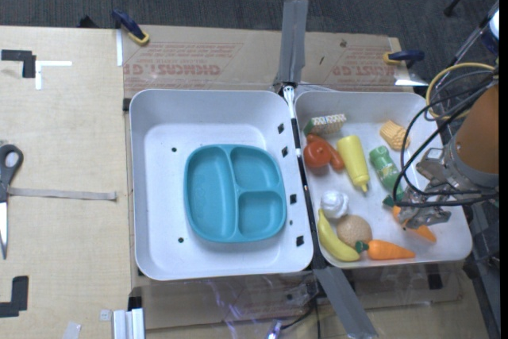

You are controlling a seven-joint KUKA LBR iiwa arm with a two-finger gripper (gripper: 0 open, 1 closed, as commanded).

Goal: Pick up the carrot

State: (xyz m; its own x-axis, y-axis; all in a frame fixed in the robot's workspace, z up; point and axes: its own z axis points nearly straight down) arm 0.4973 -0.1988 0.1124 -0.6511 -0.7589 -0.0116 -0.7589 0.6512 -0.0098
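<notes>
Beside carrot (389,251): potato (354,230), banana (334,240).

The gripper (419,212) is being held low over the right bin (454,250); a carrot (390,251) is lying just below-left, beside a banana (335,238).
</notes>
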